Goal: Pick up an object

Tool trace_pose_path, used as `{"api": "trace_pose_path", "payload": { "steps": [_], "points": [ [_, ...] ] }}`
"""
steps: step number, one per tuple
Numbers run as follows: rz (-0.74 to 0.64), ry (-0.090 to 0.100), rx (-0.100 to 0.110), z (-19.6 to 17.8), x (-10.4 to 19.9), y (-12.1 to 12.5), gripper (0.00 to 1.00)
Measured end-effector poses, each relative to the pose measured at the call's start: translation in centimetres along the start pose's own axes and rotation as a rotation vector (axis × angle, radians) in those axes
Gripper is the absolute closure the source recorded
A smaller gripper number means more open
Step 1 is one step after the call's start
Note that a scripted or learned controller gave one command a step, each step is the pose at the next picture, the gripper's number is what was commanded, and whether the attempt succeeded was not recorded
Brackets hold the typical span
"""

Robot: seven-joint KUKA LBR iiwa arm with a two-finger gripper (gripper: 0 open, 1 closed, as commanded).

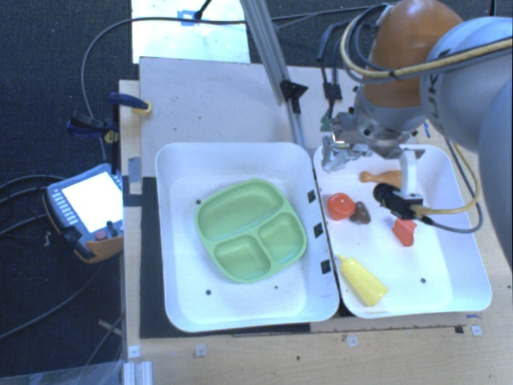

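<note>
My gripper (pixel 335 157) hangs over the far left corner of the right bin (pixel 465 287), below the orange wrist band. Nothing shows in its grasp. Just in front of it lie a round orange piece (pixel 341 205) and a small brown object (pixel 361 212), touching each other. To the gripper's right is an orange drumstick-shaped toy (pixel 380 176), partly behind a white bracket and black connector on the arm. A red piece (pixel 405 231) lies mid-bin and a yellow bottle (pixel 362 280) near the front left. A green divided plate (pixel 251 229) sits in the left bin (pixel 180 295).
The divider between the bins (pixel 319 231) runs just left of the gripper. A metal pole (pixel 276 62) slants down behind the bins. A yellow cable (pixel 453 209) loops from the arm over the right bin. A teach pendant (pixel 86 211) lies left of the bench.
</note>
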State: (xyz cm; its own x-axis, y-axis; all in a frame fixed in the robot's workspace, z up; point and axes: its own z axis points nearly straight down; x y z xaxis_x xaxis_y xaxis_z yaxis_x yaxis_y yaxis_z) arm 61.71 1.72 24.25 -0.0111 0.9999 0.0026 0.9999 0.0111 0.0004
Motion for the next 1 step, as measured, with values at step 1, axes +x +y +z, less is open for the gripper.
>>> {"api": "trace_pose_path", "payload": {
  "steps": [1],
  "points": [
    [0.001,0.0,-0.002,-0.41,5.98,0.0,1.0]
  ]
}}
